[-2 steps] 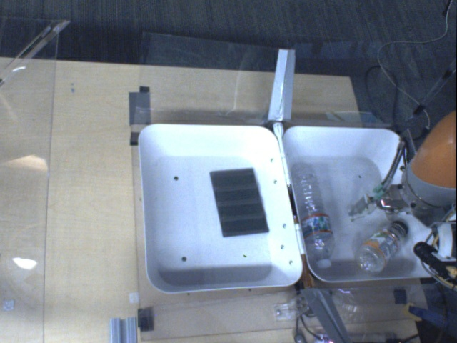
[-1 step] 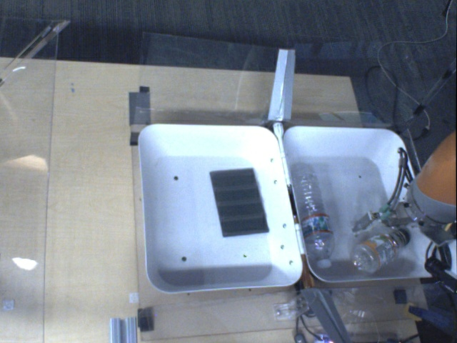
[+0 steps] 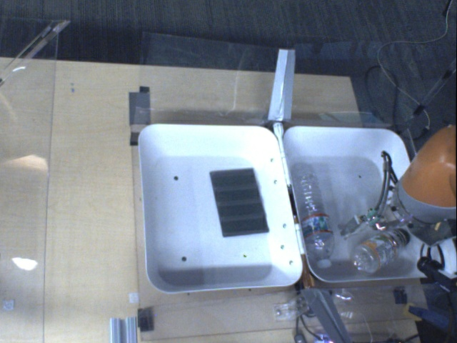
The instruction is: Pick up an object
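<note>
Gripper (image 3: 373, 221) sits low in the right bin (image 3: 335, 143), at the lower right of the frame, under the orange band (image 3: 432, 176) of the arm coming in from the right edge; metal parts and cables crowd it, so how far it is open and whether it grips anything can't be told. Just below it, touching or nearly so, lies a small clear bottle (image 3: 375, 252), on its side near the bin's bottom right corner. A second clear plastic bottle (image 3: 313, 216) with a blue-red label lies lengthwise along the right bin's left wall, cap end toward the bottom of the frame, apart from the gripper. Left bin (image 3: 161, 191) fills the frame centre and has a dark ribbed rectangular block (image 3: 238, 201) lying flat near its middle, tilted slightly, well apart from the arm. Both bins touch side by side on a light wooden bench (image 3: 71, 191). A grey upright bar (image 3: 282, 84) stands above the seam between the bins, top centre.
</note>
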Robot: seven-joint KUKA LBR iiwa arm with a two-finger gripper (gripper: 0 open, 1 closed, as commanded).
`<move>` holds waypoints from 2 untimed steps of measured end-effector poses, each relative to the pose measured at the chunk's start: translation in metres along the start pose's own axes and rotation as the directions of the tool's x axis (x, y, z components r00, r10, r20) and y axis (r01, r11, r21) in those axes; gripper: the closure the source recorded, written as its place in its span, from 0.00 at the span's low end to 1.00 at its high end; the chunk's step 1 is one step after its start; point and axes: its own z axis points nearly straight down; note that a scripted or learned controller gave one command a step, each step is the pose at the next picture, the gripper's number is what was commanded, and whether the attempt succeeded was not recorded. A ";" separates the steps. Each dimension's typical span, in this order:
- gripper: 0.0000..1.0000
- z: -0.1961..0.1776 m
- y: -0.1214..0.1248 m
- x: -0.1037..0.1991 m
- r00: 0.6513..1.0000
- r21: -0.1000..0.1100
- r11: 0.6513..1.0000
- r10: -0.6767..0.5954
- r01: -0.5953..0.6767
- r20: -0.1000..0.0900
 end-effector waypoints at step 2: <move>0.00 0.000 0.101 0.029 0.995 0.008 0.995 -0.101 0.101 0.020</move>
